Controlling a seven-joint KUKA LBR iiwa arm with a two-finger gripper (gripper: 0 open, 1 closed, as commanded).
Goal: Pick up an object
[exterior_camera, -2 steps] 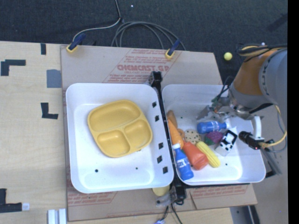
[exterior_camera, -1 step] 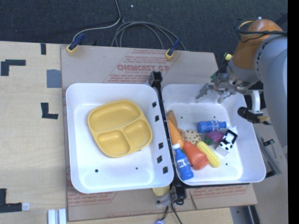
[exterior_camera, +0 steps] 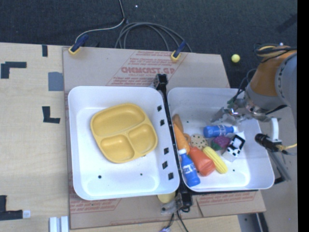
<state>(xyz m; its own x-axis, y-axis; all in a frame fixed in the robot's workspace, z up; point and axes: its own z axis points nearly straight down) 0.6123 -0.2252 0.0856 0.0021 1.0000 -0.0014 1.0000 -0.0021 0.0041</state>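
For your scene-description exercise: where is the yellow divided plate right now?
The yellow divided plate lies in the left bin, apart from the pile of toys in the right bin.

The grey arm (exterior_camera: 288,79) wears an orange band above its wrist, ending in a metallic claw (exterior_camera: 231,112).
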